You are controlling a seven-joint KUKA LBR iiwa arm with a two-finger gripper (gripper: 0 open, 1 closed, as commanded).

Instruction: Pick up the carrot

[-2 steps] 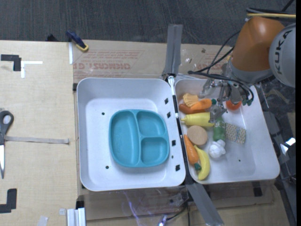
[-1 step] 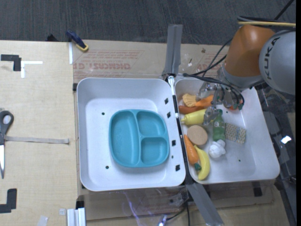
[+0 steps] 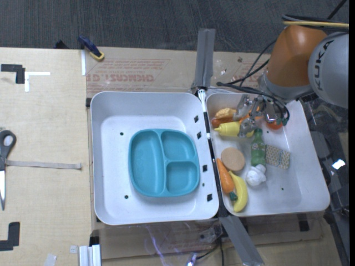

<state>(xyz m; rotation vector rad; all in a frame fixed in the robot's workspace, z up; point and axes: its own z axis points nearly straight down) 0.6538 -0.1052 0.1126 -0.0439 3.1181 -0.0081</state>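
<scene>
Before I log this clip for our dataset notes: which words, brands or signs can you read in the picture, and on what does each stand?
"KUKA", running vertically on the grey arm at the right edge.
Red print on the cardboard behind the bins: upside down and blurred, not readable.
Patterned packet in the right bin: any print is too small to read.
No other text shows.

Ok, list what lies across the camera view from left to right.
Scissors → blue divided plate in the left bin → carrot → garlic bulb → patterned sponge → right bin's far wall.
</scene>
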